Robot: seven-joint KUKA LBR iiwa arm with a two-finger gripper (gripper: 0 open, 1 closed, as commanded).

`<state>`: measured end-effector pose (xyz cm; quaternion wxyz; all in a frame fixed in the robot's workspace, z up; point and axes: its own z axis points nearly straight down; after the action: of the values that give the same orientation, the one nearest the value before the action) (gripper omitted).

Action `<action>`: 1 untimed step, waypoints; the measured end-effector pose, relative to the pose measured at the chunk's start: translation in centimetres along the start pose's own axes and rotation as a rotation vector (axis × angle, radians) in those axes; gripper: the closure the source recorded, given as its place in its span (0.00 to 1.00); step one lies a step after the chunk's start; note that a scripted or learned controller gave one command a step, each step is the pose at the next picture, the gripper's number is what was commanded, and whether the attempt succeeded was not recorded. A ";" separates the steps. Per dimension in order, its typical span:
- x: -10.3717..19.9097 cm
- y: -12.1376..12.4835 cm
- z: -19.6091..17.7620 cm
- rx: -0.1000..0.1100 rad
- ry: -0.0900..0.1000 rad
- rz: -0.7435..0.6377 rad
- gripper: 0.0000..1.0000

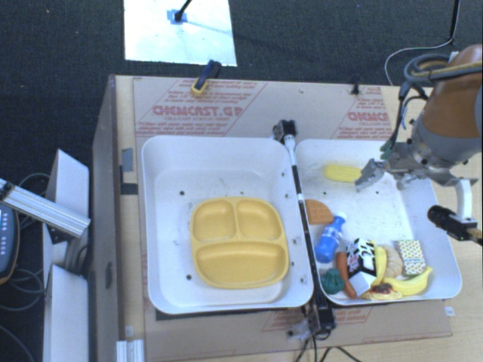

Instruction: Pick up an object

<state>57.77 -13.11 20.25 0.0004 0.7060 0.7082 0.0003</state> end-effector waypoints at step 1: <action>5.6 6.4 1.8 -0.002 0.001 -0.002 0.00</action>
<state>64.18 -7.44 18.44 0.0004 0.7054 0.7088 0.0014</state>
